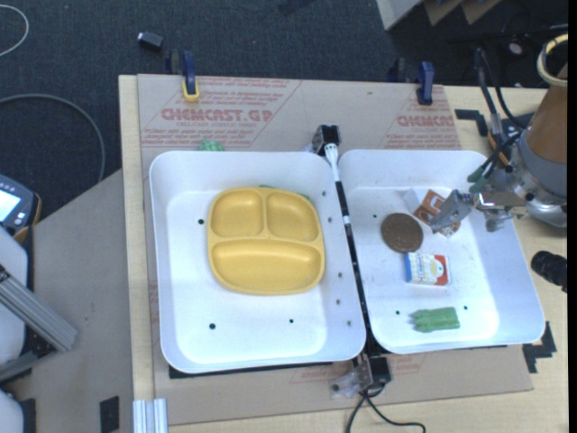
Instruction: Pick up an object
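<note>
One green block [435, 318], one carton [425, 268], one brown disc [401, 232], pincer [448, 216] state unclear

The yellow divided plate [266, 240] takes up most of the left bin [180, 332], leaving bare floor along its front. In the right bin [505, 323], a brown disc [401, 232], a small carton [426, 268] and a green piece [435, 318] crowd the middle; its right side lies open.

Bench is carrying two white bins: left bin [180, 269] and right bin [505, 305]. Left bin is holding one yellow divided plate [266, 240]. Right bin is holding four items: one brown disc [401, 232], one orange-brown packet [431, 206], one small carton [425, 268], one green block [435, 318].
</note>
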You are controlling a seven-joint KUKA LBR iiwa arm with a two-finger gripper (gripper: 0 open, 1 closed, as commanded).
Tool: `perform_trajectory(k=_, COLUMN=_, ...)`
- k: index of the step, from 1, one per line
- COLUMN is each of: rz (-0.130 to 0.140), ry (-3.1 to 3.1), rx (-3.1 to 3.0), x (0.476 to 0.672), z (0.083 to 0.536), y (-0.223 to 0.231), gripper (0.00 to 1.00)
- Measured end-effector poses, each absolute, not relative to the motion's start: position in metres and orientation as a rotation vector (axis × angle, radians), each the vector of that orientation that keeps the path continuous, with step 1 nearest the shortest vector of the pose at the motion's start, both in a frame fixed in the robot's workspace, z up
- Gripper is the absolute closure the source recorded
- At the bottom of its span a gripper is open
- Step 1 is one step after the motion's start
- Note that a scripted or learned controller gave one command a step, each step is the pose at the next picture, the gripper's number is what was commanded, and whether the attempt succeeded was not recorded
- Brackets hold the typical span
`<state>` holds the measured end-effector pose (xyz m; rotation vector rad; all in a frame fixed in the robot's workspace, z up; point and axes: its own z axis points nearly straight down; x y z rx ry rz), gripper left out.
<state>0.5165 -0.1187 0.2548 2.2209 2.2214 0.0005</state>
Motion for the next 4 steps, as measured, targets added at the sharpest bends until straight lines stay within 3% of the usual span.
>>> perform_trajectory(k=1, rz=0.016, ry=2.21, rx=2.209, x=0.479, z=0.418, y=-0.13, gripper=0.0)
perform_trajectory(k=2, rz=0.004, ry=2.219, rx=2.214, x=0.481, z=0.42, y=-0.128, gripper=1.0)
perform_trajectory(k=3, rz=0.003, ry=2.219, rx=2.216, x=0.48, z=0.424, y=-0.123, gripper=1.0)
perform_trajectory(k=4, rz=-0.003, ry=2.221, rx=2.224, x=0.479, z=0.401, y=-0.124, gripper=1.0)
